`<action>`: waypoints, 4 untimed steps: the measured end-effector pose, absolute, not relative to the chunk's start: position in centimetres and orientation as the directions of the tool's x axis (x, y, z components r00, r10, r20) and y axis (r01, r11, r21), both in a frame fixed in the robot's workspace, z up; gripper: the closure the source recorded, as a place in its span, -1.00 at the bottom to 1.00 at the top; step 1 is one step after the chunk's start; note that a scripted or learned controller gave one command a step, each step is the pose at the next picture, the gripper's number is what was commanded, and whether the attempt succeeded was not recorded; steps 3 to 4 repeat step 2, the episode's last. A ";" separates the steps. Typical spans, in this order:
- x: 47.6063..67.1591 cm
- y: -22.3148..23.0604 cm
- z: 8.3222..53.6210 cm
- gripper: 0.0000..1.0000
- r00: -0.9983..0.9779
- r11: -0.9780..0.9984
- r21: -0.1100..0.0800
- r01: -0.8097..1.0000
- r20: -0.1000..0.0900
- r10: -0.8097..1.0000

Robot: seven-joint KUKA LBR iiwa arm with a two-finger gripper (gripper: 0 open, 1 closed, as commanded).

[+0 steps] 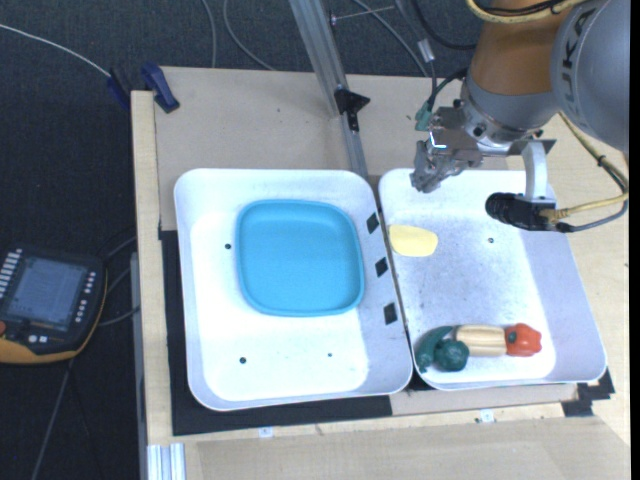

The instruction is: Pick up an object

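Just below the claw [432, 177], a yellow piece [413, 240] on the right bin [560, 268] floor (can't tell how far open, nothing visibly gripped), veggie toy [480, 344] further down.

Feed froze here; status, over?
Gripper over right bin's far-left corner. Yellow piece just below it, not held. Toy vegetables at near edge. Nothing blocking.
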State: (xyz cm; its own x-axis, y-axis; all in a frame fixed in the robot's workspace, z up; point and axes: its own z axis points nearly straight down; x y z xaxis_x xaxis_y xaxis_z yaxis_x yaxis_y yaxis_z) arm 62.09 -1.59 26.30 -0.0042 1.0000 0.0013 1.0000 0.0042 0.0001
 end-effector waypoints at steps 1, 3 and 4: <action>59.7 3.3 24.8 1.00 -0.004 0.004 0.000 1.000 0.001 1.000; 58.5 8.2 23.1 1.00 -0.004 0.004 -0.001 1.000 0.001 1.000; 58.5 8.2 23.1 1.00 -0.004 0.004 -0.001 1.000 0.001 1.000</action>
